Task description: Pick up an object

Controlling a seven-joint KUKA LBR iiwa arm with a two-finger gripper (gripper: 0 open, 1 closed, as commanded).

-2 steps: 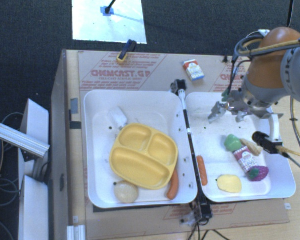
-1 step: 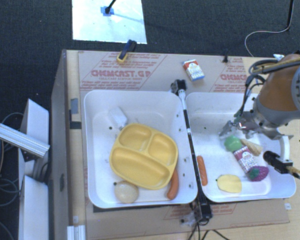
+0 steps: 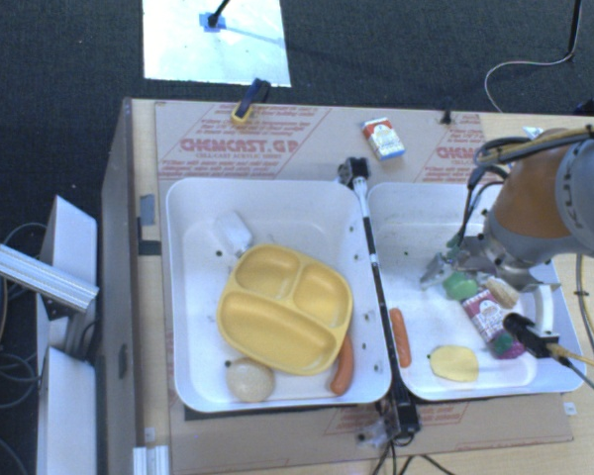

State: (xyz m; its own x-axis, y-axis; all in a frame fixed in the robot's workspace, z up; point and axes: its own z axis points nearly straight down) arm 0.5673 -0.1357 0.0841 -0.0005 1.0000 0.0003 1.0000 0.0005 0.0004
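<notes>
Sitting in the left bin (image 3: 193,206), a shallow glossy white tub with rounded corners, is a yellow plastic divided tray (image 3: 285,308), three compartments, tilted a bit. A small clear or white cup-like piece (image 3: 234,231) lies just above it, hard to make out. A pale round lumpy thing (image 3: 249,379), cream coloured, touches the tray's lower edge. An orange carrot-shaped stick (image 3: 344,366) leans along the tray's lower right corner, near the bin's right wall.

Behind the bins on the cardboard-covered bench (image 3: 277,142): a yellow and dark tool (image 3: 249,102) at the back left, a small red and white box (image 3: 383,138) further right. A black rail (image 3: 369,240) runs between the two bins.

The right bin (image 3: 416,216), same white plastic, has a second smaller orange stick (image 3: 401,336) close to its left wall. A flat yellow oval piece (image 3: 455,363), smooth, lies near the front wall. A green rounded object (image 3: 460,286) sits mid-bin, just beside a red and white printed packet (image 3: 487,314), with a purple bit (image 3: 504,345) at the packet's lower end.

The gripper (image 3: 444,267) is down in the right bin, metal fingertips right beside the green object's left upper edge. Can't tell whether the fingers are apart or together, or if anything is between them. The grey arm with orange band (image 3: 535,206) bulks over the bin's right side, cables looping around it.
</notes>
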